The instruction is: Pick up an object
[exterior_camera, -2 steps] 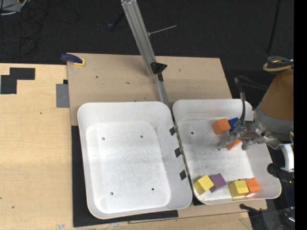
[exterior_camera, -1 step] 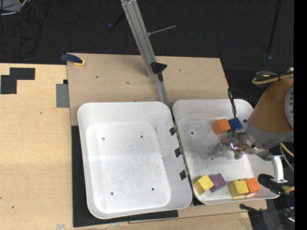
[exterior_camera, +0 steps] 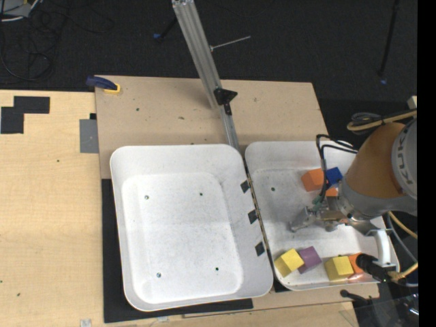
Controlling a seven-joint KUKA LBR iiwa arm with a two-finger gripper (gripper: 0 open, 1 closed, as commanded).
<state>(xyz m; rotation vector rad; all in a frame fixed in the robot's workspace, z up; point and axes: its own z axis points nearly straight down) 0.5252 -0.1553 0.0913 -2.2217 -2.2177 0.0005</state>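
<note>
While the gripper (exterior_camera: 298,223) hangs low over the bare floor of the right bin (exterior_camera: 272,162), I cannot tell from this slanted view how its tip is set, and nothing shows as carried there. Far off to its left lies the left bin (exterior_camera: 136,162), which offers nothing to grasp, so any drift that way would waste the try.

Just below the gripper, toward the near rim, sit a yellow block (exterior_camera: 289,261) and a purple block (exterior_camera: 310,257), touching or nearly so. A descent there risks catching both at once, or landing on the seam between them and shoving them apart instead of closing on one.

Above and to the gripper's right, an orange block (exterior_camera: 313,179) rests beside a blue block (exterior_camera: 333,176), both close against the wrist and its cables; part of that cluster is hidden by the arm, so a reach there could nudge pieces sideways unseen.

Further right and below the gripper, a second yellow block (exterior_camera: 338,268) lies next to a small orange piece (exterior_camera: 356,263) hard by the bin's wall. My judgement is that the wall leaves little room there, and a grasp could slip off or jam against the rim.

Closing where it hovers now would likely catch nothing.
</note>
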